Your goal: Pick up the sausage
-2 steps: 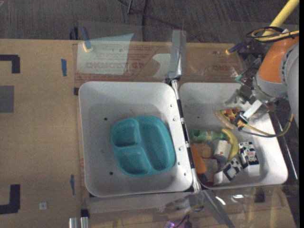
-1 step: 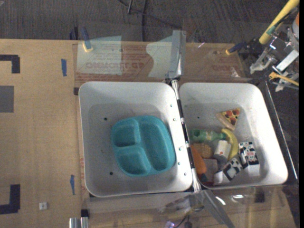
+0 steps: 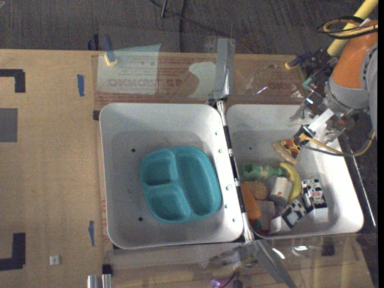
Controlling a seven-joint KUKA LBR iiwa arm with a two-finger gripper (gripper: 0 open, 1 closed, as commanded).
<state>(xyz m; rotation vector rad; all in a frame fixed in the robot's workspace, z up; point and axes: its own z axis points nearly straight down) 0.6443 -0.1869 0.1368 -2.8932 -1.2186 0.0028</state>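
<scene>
The sausage point(image 3: 251, 207) lies at lower left of the right bin point(image 3: 264, 122), tight vs. the divider wall, w/ cracker, banana point(image 3: 294, 177) & milk cartons point(image 3: 314, 195) crowding it. Pincer point(image 3: 307, 131) hovers upper right over the pizza slice point(image 3: 288, 150); can't tell its state. Risk: a finger hits the wall or grabs a neighbour. Open room is the bin's upper left floor.
</scene>
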